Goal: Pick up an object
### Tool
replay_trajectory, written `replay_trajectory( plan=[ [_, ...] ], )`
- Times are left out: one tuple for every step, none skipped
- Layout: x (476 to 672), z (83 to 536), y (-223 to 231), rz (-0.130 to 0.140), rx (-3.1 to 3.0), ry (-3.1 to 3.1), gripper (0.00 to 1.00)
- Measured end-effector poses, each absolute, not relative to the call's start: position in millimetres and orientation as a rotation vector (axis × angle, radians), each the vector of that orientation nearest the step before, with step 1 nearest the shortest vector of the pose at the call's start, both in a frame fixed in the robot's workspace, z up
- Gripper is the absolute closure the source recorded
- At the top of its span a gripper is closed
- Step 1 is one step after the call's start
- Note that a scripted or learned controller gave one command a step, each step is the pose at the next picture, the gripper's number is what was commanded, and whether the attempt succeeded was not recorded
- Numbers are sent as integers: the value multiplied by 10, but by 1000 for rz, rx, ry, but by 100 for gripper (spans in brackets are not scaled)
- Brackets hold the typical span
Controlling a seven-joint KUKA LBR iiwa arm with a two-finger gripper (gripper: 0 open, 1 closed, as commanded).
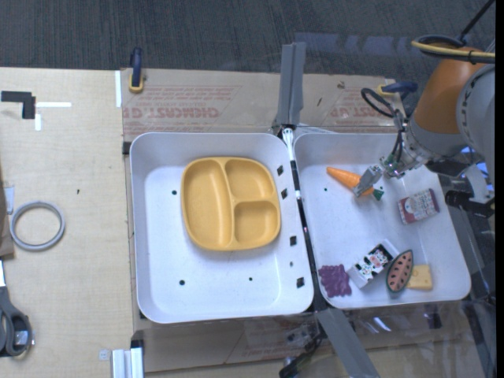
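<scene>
Carrot (344,177) lies in the right bin (450,235), near its upper left, with the jaws (367,184) low at its right end; whether they are spread or pinching it, I cannot tell. Further down the same bin sit a red packet (417,206), purple grapes (335,280), a black-and-white box (372,264), a watermelon slice (399,272) and cheese (421,277). A yellow plate (231,203) rests in the left bin (153,242).
</scene>
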State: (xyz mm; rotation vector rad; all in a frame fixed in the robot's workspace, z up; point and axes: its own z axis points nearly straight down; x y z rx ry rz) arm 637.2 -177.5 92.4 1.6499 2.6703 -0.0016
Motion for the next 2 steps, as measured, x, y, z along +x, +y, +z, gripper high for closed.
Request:
replay_trajectory(
  plan=[
    [6382, 1022, -1769, -5, 1643, 2672, 100],
    [6573, 1881, -1207, -6, 2014, 2415, 100]
  ],
)
